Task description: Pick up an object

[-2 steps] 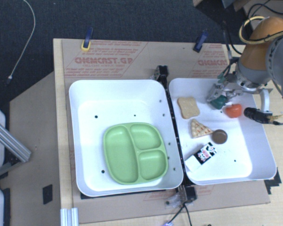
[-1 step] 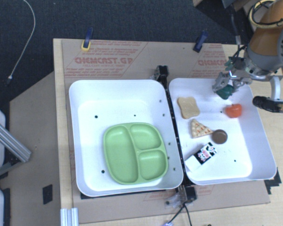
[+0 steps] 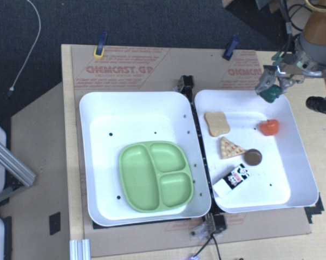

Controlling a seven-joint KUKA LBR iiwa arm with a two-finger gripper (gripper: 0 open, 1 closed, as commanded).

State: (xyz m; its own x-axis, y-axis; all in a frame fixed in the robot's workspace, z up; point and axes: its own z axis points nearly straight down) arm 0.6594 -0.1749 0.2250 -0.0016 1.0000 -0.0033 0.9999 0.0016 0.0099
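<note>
Fingers [image 3: 271, 89] of the grey arm are clenched on a small teal lump with a dull, rubbery look [image 3: 271, 96]. It hangs over the far rim of the right-hand shallow white plastic bin [image 3: 298, 161], close to that bin's far right corner.

Just nearer the camera than the fingers, a rounded red-orange piece with a smooth skin [image 3: 269, 127] rests on the bin floor, apart from everything else. To the view's left of the fingers and a little nearer lies a flat tan bread-shaped slice with a matte surface [image 3: 216, 123]. Nearer still comes a triangular yellow-brown wedge with a gridded, waffle-like texture [image 3: 230, 147]. A round dark-brown disc [image 3: 253, 157] lies just beside that wedge's right corner. Farthest from the fingers in this bin, a small black-and-white printed carton [image 3: 234, 179] lies tilted near the front left wall.

Bare white floor lies along the bin's right side and front right corner.

Well to the left of the fingers, the second shallow white bin [image 3: 92, 145] carries a pale green moulded plastic plate with three compartments and rounded corners [image 3: 155, 175]. The plate sits towards that bin's front. The far half of that bin is open floor.

Both bins touch along their inner walls, where a black clip [image 3: 187, 82] sits at the far end. They rest on a tan desk board printed with red lettering [image 3: 119, 64], held at its far edge by two blue clamps [image 3: 231, 46].
</note>
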